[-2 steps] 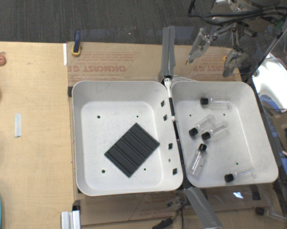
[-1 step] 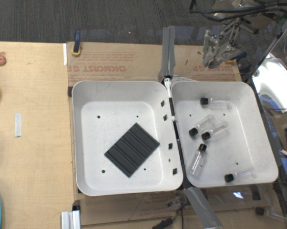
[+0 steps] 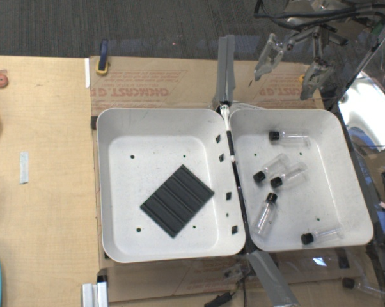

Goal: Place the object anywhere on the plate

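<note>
Gripper [image 3: 287, 62] up high, fingers spread apart w/ nothing between them.
We see five clear vials [image 3: 279, 168] w/ black caps scattered in the right bin [image 3: 346, 139]; the dark ribbed plate [image 3: 177, 200] lies in the left bin [image 3: 109, 171].

Wooden bench [image 3: 45, 139], two white bins [image 3: 164, 123] side by side, flattened cardboard [image 3: 141, 82] apparently beneath them

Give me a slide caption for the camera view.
Gripper open above right bin of vials; dark plate in left bin.
</note>
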Tool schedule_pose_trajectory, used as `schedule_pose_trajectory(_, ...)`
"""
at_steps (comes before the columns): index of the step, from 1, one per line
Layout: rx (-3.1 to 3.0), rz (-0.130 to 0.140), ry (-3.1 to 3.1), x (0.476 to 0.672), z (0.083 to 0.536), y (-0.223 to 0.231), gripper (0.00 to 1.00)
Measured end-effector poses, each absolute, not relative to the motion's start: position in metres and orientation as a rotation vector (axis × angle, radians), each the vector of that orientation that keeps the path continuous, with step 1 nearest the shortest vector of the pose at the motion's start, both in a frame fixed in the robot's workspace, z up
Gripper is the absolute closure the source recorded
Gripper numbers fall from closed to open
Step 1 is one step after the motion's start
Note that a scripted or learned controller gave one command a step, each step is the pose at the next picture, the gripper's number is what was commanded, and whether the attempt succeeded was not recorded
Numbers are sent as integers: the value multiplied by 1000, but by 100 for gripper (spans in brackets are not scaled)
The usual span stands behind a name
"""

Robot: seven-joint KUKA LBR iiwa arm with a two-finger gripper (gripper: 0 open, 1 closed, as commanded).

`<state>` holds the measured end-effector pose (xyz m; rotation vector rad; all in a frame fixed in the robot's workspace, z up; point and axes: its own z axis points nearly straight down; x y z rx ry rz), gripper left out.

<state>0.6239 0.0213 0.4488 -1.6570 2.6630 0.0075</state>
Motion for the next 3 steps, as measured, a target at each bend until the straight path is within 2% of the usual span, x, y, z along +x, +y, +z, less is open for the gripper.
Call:
schedule_pose_trajectory(1, -2252, 4, 2184, 660, 441, 19, 0)
schedule_pose_trajectory(2, -2809, 6, 1399, 660, 409, 56, 0)
schedule_pose_trajectory(3, -2809, 6, 1399, 660, 409, 56, 0)
